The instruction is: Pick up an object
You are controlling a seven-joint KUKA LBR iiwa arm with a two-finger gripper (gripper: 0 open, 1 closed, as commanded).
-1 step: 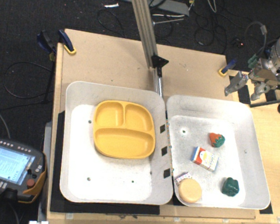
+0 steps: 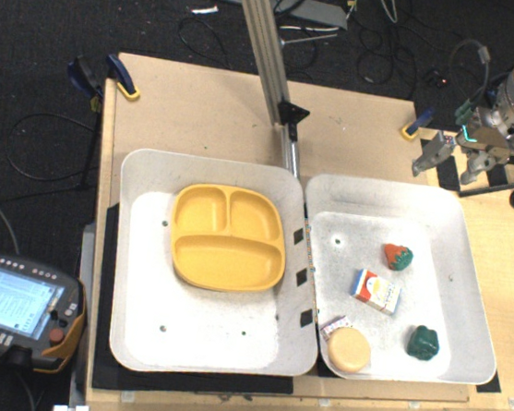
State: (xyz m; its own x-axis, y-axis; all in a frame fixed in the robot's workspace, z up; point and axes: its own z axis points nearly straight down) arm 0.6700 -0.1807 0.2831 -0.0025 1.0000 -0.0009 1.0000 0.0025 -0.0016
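Strawberry (image 2: 398, 256), small box (image 2: 377, 291) in right bin (image 2: 472, 273), fingers (image 2: 430, 157) spread open above its far edge.

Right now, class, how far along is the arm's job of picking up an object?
Nothing looks done yet. The gripper hangs above the bench beyond the right bin, fingers spread with nothing between them. The strawberry, small box, green piece and round biscuit all lie in that bin. Reaching, grasping and lifting remain.

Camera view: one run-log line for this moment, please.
gripper above right bin's far edge, holding nothing | strawberry, box in bin
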